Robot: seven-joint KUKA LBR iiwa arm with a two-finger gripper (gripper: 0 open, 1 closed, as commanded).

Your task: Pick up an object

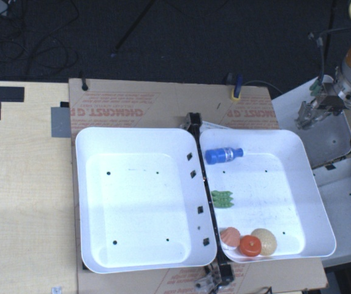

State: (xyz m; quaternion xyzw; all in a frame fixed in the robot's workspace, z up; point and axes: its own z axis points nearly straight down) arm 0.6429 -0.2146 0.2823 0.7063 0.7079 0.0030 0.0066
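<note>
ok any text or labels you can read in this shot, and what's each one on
"CHEMCAST GP": red print on the cardboard sheet under the bins, upside down, left of centre.
"GP": the same print, cut off, at the sheet's top right.
More red print along the sheet's bottom edge: too cut off to read.
Blue bottle: any label too small to read.

Bright, even overhead light whitens both bins [255, 259], shadows stay soft, background dark, focus slightly soft.
</note>
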